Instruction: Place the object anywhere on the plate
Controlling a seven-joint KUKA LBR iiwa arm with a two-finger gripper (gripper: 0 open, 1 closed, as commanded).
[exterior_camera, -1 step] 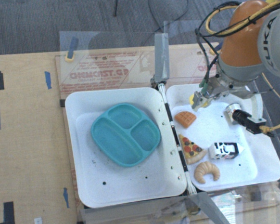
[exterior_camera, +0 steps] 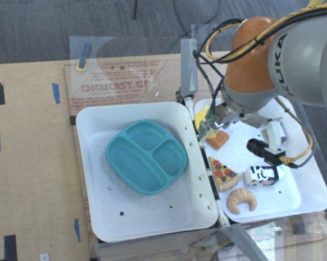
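On a cardboard-topped bench, the teal plate [exterior_camera: 147,156] lies bare in the left bin [exterior_camera: 97,217] while the gripper [exterior_camera: 212,122], its grasp impossible to judge, hangs near the orange waffle [exterior_camera: 218,139], so placing remains

Two white bins [exterior_camera: 102,216] are seen, one teal plate [exterior_camera: 147,156], one pizza slice [exterior_camera: 222,173], one croissant [exterior_camera: 242,199], one orange waffle piece [exterior_camera: 218,139], and one black-and-white object [exterior_camera: 261,175].

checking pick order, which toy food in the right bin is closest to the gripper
The orange waffle piece, right below the gripper. The pizza slice and croissant lie farther toward the bin's near edge.
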